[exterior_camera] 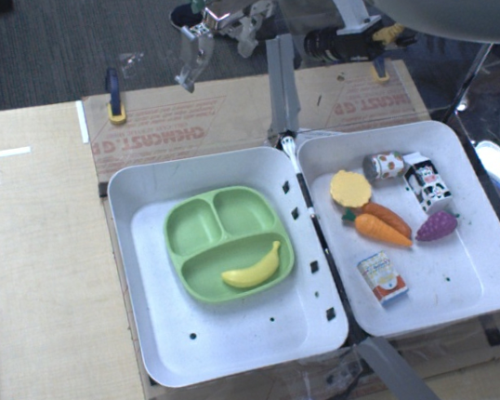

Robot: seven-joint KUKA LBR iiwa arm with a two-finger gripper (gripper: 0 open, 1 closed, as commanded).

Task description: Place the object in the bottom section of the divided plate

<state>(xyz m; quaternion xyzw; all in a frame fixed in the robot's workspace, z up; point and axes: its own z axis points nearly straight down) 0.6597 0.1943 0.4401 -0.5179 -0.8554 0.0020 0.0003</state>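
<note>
A green divided plate [200,227] lies in the left white bin [163,335], with two small sections at the back and one wide section at the front. A yellow banana [253,269] rests in that wide bottom section, toward its right side. My gripper [216,54] hangs high over the cardboard behind the bins, well apart from the plate. It is open, with nothing between its fingers [190,67].
The right bin [494,283] holds a yellow round piece [350,189], a carrot [382,223], purple grapes [436,225], a small can [383,165], a cow-patterned carton [424,183] and a juice box [383,277]. A grey divider bar [284,85] stands behind the bins.
</note>
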